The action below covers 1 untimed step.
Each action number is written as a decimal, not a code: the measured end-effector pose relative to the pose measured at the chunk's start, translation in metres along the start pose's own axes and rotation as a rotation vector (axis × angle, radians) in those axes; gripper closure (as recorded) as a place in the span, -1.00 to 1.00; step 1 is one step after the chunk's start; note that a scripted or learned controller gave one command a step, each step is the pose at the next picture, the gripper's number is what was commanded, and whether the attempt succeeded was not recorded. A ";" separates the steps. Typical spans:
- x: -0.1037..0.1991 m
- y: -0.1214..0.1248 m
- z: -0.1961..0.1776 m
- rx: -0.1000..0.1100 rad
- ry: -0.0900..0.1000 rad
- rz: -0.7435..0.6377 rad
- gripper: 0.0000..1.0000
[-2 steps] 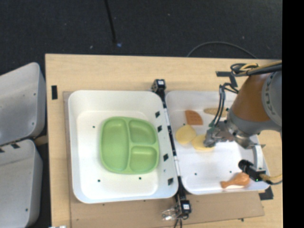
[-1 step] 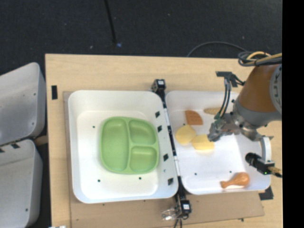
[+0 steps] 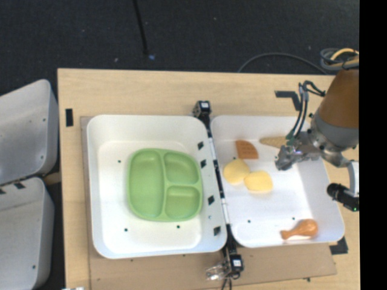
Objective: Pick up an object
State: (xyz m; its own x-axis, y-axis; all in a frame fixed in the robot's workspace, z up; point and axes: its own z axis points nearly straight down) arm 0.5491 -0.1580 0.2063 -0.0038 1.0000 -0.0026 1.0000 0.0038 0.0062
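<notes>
End effector hovers just right of the yellow pieces.

End effector fingers — blurred, state unclear — arm cropped

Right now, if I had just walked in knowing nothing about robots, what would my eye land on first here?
Probably the bright green divided tray, lying alone in the left bin. Next, the grey arm with its orange band reaching in from the right, its gripper over the right bin. There, two yellow pieces lie touching mid-bin, with a brown piece behind them and an orange drumstick-like toy near the front edge.
</notes>
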 end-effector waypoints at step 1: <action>-0.002 0.001 -0.019 0.002 0.001 0.001 1.00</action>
State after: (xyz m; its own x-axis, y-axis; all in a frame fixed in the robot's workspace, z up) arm 0.5502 -0.1597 0.2255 -0.0029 1.0000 -0.0015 1.0000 0.0029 0.0044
